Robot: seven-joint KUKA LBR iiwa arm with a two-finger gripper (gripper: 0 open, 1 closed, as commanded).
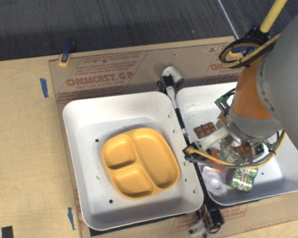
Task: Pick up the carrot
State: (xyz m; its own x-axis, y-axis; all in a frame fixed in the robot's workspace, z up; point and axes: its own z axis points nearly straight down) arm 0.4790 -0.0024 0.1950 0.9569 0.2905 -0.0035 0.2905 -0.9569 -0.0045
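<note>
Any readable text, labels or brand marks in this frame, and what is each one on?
"CHEMCAST GP": red print on the brown sheet behind the left bin, blurred, so my reading is a best guess.
Red print on the same sheet behind the right bin, near the arm: too partial to read.
Green packet in the right bin: printing too small to read.
Yellow divided tray: no text visible.

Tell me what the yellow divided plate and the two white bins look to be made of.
Yellow divided plate: likely molded plastic, matte to satin; even color, soft rounded compartment ridges, only faint sheen. White bins, left and right: probably thin formed plastic, smooth and slightly glossy; rounded corners and rolled rims suggest it, though painted metal can't be ruled out.
</note>
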